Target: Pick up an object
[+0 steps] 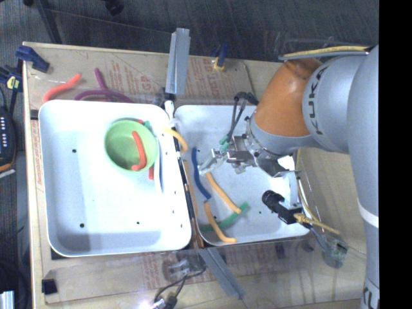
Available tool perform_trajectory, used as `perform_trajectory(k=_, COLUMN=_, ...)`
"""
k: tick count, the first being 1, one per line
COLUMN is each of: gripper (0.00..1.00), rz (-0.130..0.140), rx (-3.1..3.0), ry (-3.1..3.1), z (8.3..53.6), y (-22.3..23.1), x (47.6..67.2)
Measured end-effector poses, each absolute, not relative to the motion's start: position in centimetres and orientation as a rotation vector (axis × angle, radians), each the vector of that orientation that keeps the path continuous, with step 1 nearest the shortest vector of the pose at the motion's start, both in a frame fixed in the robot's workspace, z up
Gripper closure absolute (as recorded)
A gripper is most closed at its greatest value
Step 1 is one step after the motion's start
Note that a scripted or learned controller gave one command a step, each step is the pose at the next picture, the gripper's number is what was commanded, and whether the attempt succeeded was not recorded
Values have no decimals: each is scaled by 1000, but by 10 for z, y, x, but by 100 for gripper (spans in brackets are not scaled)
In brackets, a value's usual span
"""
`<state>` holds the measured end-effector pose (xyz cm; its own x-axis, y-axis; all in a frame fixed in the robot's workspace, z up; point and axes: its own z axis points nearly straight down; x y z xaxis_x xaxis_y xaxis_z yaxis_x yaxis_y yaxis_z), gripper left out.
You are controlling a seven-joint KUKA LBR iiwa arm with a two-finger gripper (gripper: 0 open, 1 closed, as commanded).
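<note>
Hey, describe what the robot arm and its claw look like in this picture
The arm is a thick, rounded grey body with dark KUKA lettering and a smooth orange band above the wrist. Thin dark cables loop down beside the wrist. The claw is a small metallic assembly with slim silver fingers and green touches near its tip.

Bench point(257, 79) bears left bin point(58, 172), right bin point(270, 227) side by side.

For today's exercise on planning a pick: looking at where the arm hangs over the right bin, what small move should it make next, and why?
Probably a short descent toward the blue strip. The tool hangs over the right bin, above and just right of that strip, with nothing seen between its fingers. An orange strip lies close by, so a straight drop seems safest.
</note>
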<state>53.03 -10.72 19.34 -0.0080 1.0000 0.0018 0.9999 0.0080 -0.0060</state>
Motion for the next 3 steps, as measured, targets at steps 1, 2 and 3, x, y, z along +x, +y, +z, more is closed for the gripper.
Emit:
perform_trajectory(k=1, gripper=0, rz=2, rx=-2089, ry=-2343, z=91, y=-140, x=506)
perform_trajectory(k=2, gripper=100, rz=7, rx=-2081, ry=-2352, z=101, y=-141, x=506)
perform_trajectory(k=3, gripper=100, rz=2, rx=-2450, ry=-1962, z=249, y=-91, x=600)
